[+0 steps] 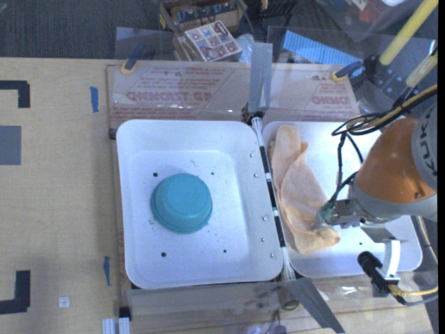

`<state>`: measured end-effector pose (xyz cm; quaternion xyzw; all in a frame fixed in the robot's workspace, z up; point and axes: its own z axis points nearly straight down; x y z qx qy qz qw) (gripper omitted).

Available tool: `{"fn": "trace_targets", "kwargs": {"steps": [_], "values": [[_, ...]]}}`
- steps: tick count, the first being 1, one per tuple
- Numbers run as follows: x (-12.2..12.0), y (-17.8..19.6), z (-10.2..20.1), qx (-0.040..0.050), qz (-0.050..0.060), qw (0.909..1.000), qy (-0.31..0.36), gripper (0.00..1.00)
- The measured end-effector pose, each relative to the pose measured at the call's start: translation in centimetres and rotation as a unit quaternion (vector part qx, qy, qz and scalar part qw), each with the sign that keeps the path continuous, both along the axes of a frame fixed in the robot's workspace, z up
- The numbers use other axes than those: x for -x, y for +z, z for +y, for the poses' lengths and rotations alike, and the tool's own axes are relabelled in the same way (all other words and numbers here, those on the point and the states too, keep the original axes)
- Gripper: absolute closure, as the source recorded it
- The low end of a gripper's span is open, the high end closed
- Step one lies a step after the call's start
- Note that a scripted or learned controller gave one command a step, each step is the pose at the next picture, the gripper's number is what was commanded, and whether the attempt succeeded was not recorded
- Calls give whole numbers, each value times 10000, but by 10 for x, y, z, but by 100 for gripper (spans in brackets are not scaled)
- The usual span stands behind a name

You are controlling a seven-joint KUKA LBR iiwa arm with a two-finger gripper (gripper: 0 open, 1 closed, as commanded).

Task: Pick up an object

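Overhead slanted view of the bench with two shallow white bins side by side. The arm [400,165], grey with an orange band above the wrist, enters from the right and reaches down into the right bin [410,259]. Its gripper [325,218] sits low over the near end of a pale yellow cloth [295,186], touching or nearly touching the fabric; the view does not resolve whether the gripper is released or clenched, and no fold of cloth can be seen caught in it. The cloth lies crumpled along the side of the right bin away from the arm, extending from just below the gripper toward the far rim of that bin. A black cable [342,160] loops from the arm above the gripper. Beyond the cloth and across the divider between the bins, well apart from the gripper, an overturned teal bowl [182,202] rests near the middle of the left bin [139,145]. Cardboard panels [177,96] stand behind both bins.
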<state>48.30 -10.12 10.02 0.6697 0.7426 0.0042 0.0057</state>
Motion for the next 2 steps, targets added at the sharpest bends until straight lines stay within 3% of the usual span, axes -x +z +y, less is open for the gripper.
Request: {"fn": "trace_targets", "kwargs": {"steps": [1,2], "values": [[-25,116,-34,-6,67,9985,-549,100],[-16,75,-60,-12,80,9985,-542,100]]}}
